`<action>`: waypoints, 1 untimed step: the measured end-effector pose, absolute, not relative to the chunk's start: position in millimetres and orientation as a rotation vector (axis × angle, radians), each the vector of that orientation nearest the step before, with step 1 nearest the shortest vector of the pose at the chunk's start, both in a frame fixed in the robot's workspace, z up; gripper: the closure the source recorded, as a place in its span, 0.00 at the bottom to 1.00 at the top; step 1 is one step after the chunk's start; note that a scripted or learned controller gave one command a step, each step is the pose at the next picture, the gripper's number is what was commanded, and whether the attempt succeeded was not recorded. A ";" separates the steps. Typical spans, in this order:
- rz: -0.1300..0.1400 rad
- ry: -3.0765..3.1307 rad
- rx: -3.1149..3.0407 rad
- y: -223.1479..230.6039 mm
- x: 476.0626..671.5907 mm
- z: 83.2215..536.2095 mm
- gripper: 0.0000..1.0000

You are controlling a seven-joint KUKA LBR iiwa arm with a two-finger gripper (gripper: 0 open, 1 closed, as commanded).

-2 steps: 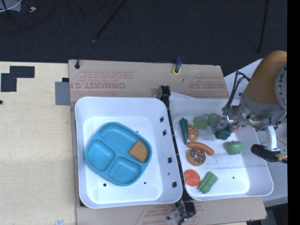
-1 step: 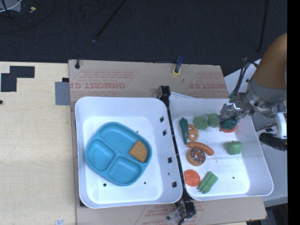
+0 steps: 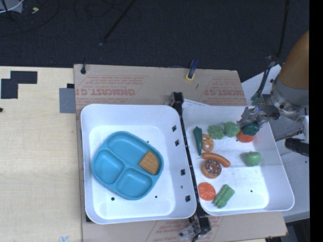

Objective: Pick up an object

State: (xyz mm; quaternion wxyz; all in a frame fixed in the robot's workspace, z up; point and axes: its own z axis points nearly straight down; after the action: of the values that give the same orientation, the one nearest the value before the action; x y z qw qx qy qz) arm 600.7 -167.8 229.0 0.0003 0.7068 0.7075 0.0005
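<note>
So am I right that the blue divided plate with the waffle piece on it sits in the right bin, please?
Not quite: the blue divided plate with the waffle piece on it sits in the left bin, not the right bin, as the camera view shows.

Red round toy, tomato-like, with a dark green top (image 3: 246, 135), sits at roughly 1 o'clock in the right bin (image 3: 282, 185), directly beneath the gripper (image 3: 251, 119), just right of the green leafy pieces (image 3: 223, 130).
</note>
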 end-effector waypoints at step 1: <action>0.000 2.225 2.220 -122.9 617.9 218.3 1.00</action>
State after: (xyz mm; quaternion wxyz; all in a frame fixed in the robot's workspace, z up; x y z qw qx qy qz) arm 617.9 -122.9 218.3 -0.0007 0.7064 0.7078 -0.0001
